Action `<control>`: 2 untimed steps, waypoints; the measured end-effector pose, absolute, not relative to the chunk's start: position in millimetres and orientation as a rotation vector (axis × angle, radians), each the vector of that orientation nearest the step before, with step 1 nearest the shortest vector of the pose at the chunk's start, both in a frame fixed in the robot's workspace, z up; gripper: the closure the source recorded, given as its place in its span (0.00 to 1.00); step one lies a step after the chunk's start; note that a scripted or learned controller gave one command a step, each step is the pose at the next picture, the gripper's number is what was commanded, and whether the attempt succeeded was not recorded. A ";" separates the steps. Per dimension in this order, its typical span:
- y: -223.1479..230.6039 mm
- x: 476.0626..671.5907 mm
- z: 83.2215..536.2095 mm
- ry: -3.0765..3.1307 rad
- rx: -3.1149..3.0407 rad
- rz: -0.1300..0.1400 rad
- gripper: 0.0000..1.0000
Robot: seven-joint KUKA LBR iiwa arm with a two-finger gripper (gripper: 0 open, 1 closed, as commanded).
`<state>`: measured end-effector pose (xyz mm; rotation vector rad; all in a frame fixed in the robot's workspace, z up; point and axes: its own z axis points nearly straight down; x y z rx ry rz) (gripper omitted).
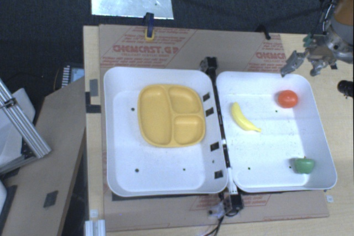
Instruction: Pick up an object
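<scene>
Bins: two, side by side, left bin [119,119], right bin [315,119].
Left bin: one yellow divided plate [170,115], centred.
Right bin: one orange fruit [287,98] near far edge; one banana [243,118] towards left wall; one green fruit [302,164] at near right corner.
Gripper [303,63]: one, fingers spread, grasping nothing, above far right corner.
</scene>
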<state>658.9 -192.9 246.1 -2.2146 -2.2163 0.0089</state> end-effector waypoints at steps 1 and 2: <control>-192.2 661.2 254.1 -2.227 -2.219 -0.001 0.00; -193.5 664.5 212.4 -2.225 -2.218 0.001 0.00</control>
